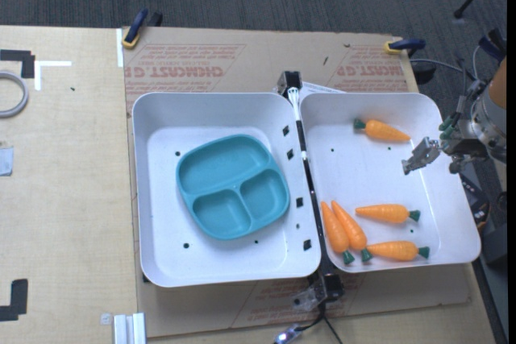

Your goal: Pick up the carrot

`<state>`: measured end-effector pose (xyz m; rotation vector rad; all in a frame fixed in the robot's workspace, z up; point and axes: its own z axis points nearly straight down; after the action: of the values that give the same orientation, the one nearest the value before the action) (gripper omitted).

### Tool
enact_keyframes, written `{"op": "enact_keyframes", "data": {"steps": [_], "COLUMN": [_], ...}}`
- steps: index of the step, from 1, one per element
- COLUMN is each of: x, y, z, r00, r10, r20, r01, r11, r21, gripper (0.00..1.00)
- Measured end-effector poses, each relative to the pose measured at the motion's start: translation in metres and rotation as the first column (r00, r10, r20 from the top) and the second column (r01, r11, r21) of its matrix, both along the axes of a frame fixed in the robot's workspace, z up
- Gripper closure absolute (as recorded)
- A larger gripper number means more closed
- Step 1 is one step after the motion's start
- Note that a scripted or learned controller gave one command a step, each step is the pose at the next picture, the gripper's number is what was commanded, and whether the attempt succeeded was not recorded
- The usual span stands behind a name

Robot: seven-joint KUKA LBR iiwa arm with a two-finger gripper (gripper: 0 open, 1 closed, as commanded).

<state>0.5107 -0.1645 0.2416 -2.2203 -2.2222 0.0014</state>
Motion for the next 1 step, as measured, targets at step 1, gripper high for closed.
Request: {"op": "enact_keyframes", "data": {"steps": [1], "x": [-0.0307], "y": [0.012], "z": [-0.1468], "r00": [1.0], "r10": [-0.001], "r20": [0.009], "r01": [0.001], "r11": [1.0], "r21": [-0.001], "gripper": [0.0]}}
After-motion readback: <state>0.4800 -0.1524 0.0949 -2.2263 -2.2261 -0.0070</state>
